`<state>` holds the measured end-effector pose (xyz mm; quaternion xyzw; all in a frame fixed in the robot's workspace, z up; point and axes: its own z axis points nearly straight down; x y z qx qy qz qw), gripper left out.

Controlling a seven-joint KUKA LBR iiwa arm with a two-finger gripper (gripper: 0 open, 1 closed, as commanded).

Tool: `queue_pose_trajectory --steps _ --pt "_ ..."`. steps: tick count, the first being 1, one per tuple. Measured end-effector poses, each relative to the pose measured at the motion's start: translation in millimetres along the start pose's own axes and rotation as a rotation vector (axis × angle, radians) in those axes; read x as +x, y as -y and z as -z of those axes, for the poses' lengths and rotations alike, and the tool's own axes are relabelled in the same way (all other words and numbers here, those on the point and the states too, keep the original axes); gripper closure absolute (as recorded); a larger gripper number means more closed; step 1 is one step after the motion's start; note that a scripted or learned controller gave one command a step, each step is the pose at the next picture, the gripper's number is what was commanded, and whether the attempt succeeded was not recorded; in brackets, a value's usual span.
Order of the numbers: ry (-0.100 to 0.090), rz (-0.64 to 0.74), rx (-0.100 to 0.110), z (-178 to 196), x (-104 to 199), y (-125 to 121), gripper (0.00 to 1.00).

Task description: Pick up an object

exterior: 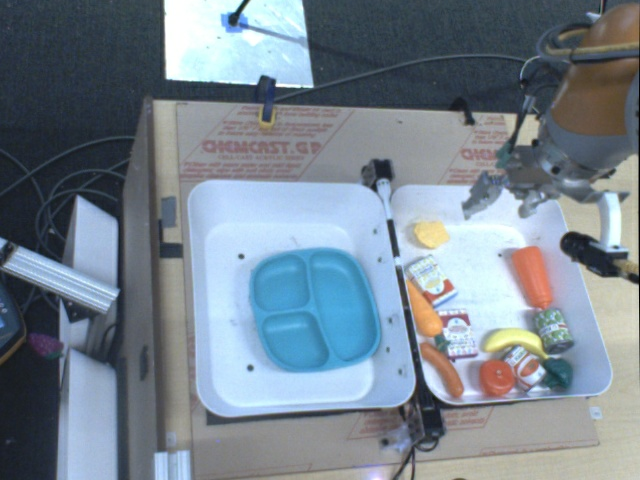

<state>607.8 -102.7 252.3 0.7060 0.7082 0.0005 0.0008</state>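
The gripper (505,196) hangs over the far rim of the right bin (592,353), its two fingers spread apart with nothing between them; the arm (597,78) with its orange band comes in from the upper right. Below and just left of the gripper lies a small yellow piece (431,234) on the bin floor, apart from the rest. The other objects crowd the nearer half of the right bin: a long orange carrot (533,276) lies near the right wall, a small green can (553,331) sits just beneath it, and a yellow banana (514,341) curves beside that can. A red tomato (496,377) sits at the front edge, touching a red-and-white can (527,366), with a dark green item (559,372) just to the right. Along the left wall of this bin a red-and-white carton (432,279) lies tilted, a second orange carrot (424,312) runs beside it, a small red box (458,334) sits below, and an orange sausage-like piece (443,368) lies at the front. The left bin (225,218) holds a blue divided plate (315,306) with three compartments. A black clamp (378,175) sits where the two bins meet at the far side. Both bins rest on a cardboard sheet (300,138) on the tabletop (80,88), and grey cables (60,173) trail off to the left.
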Motion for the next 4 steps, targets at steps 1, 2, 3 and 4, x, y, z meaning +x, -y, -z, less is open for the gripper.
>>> queue_pose_trajectory --steps 1,2,3,4 --pt "-0.001 0.000 0.001 -168 0 -30 0.00" --pt "0.001 0.002 -0.003 -120 -21 -62 0.00" --pt "-0.001 0.002 0.001 -166 15 -61 0.00" --pt "-0.001 0.004 -0.003 -154 14 -62 1.00"
